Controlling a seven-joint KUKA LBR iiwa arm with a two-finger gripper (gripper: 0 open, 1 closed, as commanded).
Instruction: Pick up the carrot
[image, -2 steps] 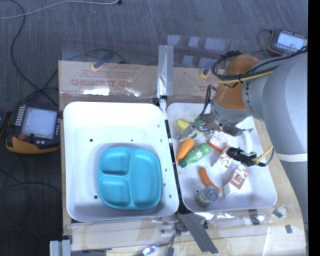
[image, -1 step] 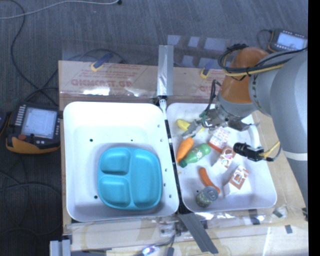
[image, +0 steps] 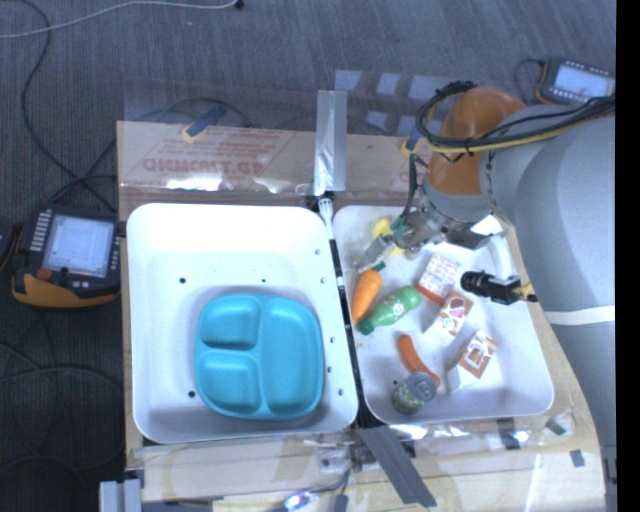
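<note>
Standing on cardboard (image: 230, 160) over dark carpet (image: 150, 50), bins (image: 340, 240) (gripper (image: 395, 243) state unclear) hold the carrot (image: 366, 292).

Two white bins (image: 150, 300) on the bench. One blue tray (image: 262, 355), one carrot (image: 366, 293), one green bottle (image: 390, 309), three small cartons (image: 438, 277).

The grey arm (image: 560, 190) reaches in from the right, its orange band (image: 470, 135) above the wrist, the gripper (image: 392, 243) angled down and leftward
</note>
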